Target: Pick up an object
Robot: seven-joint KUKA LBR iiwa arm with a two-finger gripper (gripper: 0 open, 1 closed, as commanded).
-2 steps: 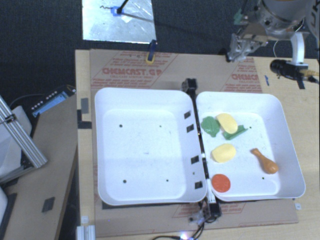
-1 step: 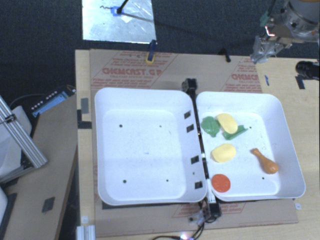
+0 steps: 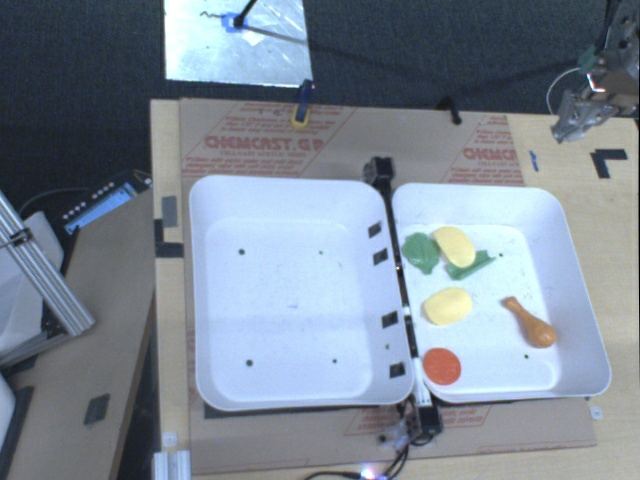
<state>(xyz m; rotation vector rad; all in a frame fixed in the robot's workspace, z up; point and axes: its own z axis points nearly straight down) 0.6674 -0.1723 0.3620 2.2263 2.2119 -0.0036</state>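
The right bin holds several small objects. A yellow oval piece lies at its back left, resting against a green leafy piece. A second yellow oval sits in the middle. A red round piece lies near the front left corner. An orange-brown drumstick-shaped piece lies toward the right. My gripper hangs at the far upper right, well behind the right bin and high above the bench, away from every object.
The left bin sits beside the right one, joined by a black clipped divider. Cardboard underlies both bins. A shiny metal sheet lies at the back left. An aluminium frame stands at the left edge.
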